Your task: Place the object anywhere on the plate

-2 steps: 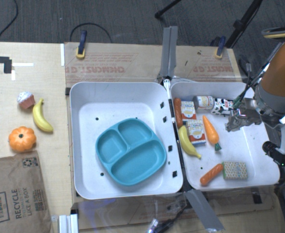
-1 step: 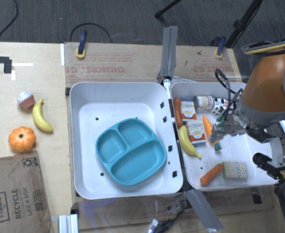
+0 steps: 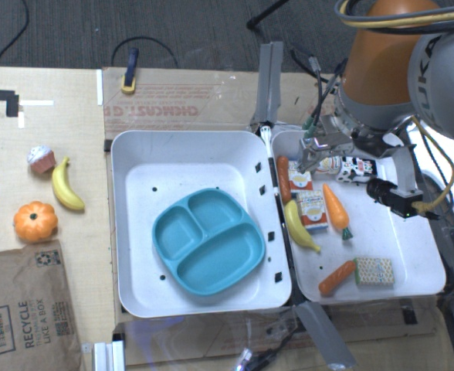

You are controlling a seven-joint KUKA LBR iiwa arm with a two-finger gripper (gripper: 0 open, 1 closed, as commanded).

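Note:
A blue divided plate (image 3: 208,242) lies in the left bin (image 3: 134,207), with nothing on it. My gripper (image 3: 313,154) hangs low over the back left part of the right bin (image 3: 412,253). It is just above a small red-topped box (image 3: 300,181) and next to a black-and-white carton (image 3: 356,168). The wrist and cables hide what is directly under it. Below it in that bin lie a sausage (image 3: 283,178), a juice box (image 3: 313,209), a yellow banana (image 3: 299,227) and an orange carrot (image 3: 335,205).
A second carrot (image 3: 336,279) and a speckled sponge-like block (image 3: 374,270) sit near the right bin's front. On the bench left of the bins are a banana (image 3: 66,185), a small pumpkin (image 3: 35,222), a cupcake (image 3: 41,159) and a cardboard box (image 3: 26,308).

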